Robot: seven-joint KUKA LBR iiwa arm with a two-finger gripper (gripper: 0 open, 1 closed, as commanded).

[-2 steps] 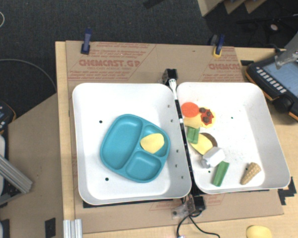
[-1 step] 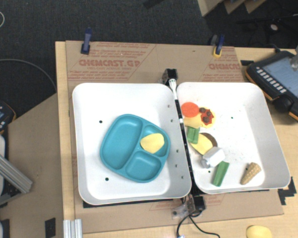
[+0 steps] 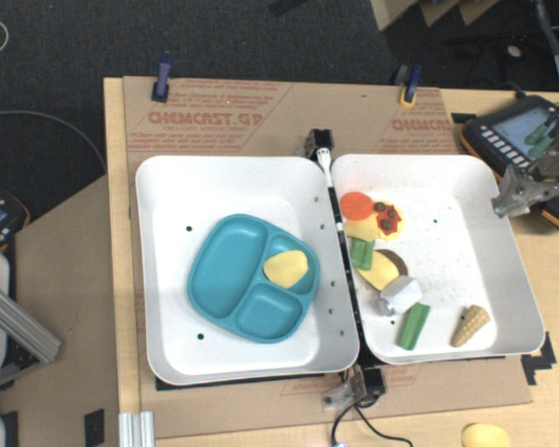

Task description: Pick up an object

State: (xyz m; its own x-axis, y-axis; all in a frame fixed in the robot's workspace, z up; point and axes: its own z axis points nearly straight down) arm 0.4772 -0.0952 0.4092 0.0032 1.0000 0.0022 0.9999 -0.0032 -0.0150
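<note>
The right bin (image 3: 466, 203) holds several toy foods along its left side. There is an orange-red round piece (image 3: 356, 203), a yellow slice with dark red dots (image 3: 384, 217), a small green block (image 3: 361, 253) and a yellow disc (image 3: 380, 270). Nearer the front lie a grey-white piece (image 3: 399, 296), a green cylinder (image 3: 413, 326) and a tan ridged cone (image 3: 470, 325). My gripper (image 3: 516, 196) hangs at the bin's right rim, apart from all of these. It is small and partly cut off by the view's edge.
The left bin (image 3: 168, 203) holds a teal divided plate (image 3: 233, 277) with a pale yellow piece (image 3: 285, 267) in one compartment. A black pendant (image 3: 508, 133) lies behind the gripper. Clamps (image 3: 161, 77) (image 3: 410, 84) grip the bench's back edge. A yellow object (image 3: 484, 434) lies at the front right.
</note>
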